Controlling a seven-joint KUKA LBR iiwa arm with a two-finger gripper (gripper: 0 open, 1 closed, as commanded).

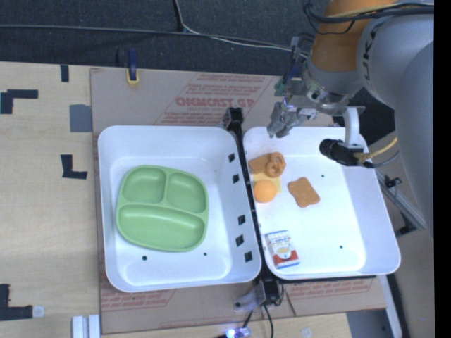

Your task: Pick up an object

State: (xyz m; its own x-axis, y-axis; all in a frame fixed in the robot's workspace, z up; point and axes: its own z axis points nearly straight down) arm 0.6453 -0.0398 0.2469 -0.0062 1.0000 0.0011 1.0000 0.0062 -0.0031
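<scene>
In the right bin (352,224) lie a brown pastry-like piece (268,165), an orange ball (265,191) just below it, a tan flat piece (304,191) to their right, and a small white carton with red and blue print (282,249) near the front edge. My gripper (280,127) hangs above the bin's back left corner, a little behind the brown piece, and nothing shows between its fingers.
The left bin (113,146) holds a green divided plate (163,208). A black clip strip runs along the divider (242,189) between the bins. The arm's grey body and orange band (352,5) fill the upper right.
</scene>
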